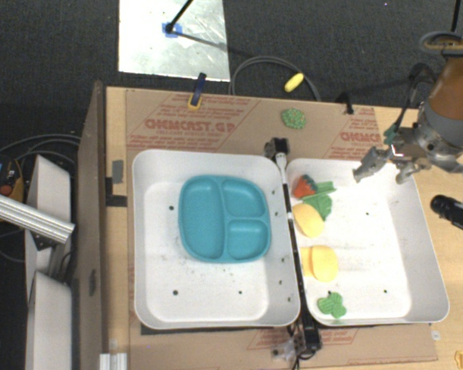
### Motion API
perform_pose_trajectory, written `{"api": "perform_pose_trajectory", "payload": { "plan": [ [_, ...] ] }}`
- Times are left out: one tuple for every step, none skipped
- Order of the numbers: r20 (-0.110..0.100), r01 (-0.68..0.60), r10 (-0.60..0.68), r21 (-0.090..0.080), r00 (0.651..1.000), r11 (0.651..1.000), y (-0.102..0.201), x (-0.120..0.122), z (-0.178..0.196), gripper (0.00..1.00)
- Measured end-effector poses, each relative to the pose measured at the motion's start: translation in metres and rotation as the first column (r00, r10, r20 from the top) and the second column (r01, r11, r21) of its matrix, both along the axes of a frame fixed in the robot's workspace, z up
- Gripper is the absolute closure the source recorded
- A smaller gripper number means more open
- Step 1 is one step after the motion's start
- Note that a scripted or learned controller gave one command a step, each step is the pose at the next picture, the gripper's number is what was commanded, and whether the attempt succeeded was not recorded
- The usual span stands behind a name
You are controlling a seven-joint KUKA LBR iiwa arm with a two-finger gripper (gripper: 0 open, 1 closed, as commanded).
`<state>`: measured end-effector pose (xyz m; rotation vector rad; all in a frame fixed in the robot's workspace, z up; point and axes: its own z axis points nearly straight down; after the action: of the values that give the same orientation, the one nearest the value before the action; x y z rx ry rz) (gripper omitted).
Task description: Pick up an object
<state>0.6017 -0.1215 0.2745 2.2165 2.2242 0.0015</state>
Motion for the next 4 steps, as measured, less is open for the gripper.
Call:
{"api": "perform_pose_trajectory", "payload": {
  "plan": [
    [-0.009, -0.004, 0.004, 0.002, 1.0, 1.0, 0.023, 0.021, -0.127, 0.0],
    [-0.009, -0.003, 0.003, 0.001, 1.0, 1.0, 0.033, 0.038, -0.193, 0.0],
    [-0.002, -0.003, 0.003, 0.0, 1.0, 1.0, 0.032, 0.04, -0.179, 1.0],
    [0.003, 0.004, -0.004, 0.0, 1.0, 1.0, 0.03, -0.025, -0.083, 1.0]
  ]
}}
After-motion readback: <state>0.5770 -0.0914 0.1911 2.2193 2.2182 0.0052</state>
